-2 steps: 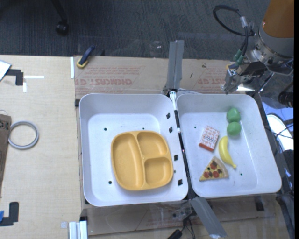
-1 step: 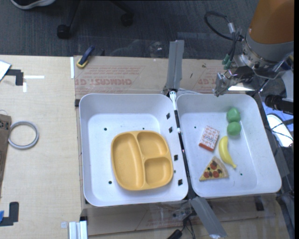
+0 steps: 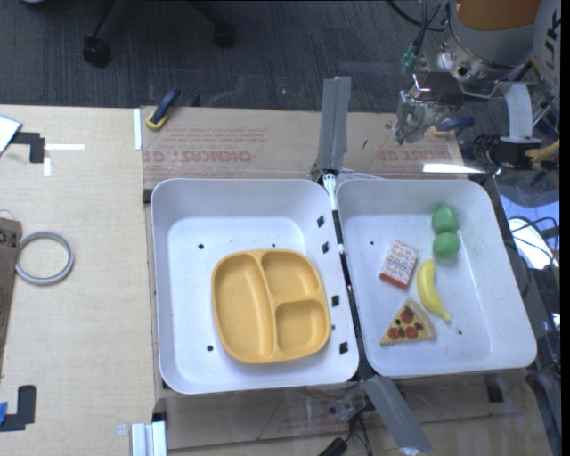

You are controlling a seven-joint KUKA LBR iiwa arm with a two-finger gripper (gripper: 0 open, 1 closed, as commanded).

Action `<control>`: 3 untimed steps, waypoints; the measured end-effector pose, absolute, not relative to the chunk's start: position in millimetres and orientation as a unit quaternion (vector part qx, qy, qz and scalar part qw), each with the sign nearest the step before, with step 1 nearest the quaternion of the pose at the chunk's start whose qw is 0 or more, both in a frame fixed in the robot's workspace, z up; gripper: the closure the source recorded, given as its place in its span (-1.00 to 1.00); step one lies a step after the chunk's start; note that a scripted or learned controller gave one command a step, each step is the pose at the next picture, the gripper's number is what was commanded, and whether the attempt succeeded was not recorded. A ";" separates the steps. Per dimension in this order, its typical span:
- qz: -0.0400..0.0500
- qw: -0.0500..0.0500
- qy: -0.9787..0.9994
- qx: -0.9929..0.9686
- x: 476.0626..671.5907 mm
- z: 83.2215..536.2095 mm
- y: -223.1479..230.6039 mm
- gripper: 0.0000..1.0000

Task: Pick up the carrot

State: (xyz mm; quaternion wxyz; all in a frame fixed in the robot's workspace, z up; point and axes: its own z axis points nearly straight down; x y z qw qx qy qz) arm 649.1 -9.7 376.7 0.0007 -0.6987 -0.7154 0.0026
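Gripper [image 3: 411, 116] hovering at 1 o'clock beyond the right bin [image 3: 499, 347], whether its fingers are wide or narrow I cannot tell, banana [image 3: 432, 289] and pizza slice [image 3: 409, 325] inside the bin, yellow plate [image 3: 270, 305] in the left bin [image 3: 178, 356]

Grey arm [image 3: 499, 36], orange band [image 3: 495, 12]

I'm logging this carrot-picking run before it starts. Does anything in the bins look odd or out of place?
One thing: no carrot is visible. The right bin holds two green pieces, a banana, a pizza slice and a small packet; the left bin holds a yellow divided plate.
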 end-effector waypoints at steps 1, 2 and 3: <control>0.002 0.000 -0.813 -0.583 660.9 438.5 -7.4 1.00; 0.002 0.002 -0.896 -0.444 660.8 438.3 -17.6 1.00; 0.001 0.001 -0.948 -0.319 658.4 438.5 -49.3 1.00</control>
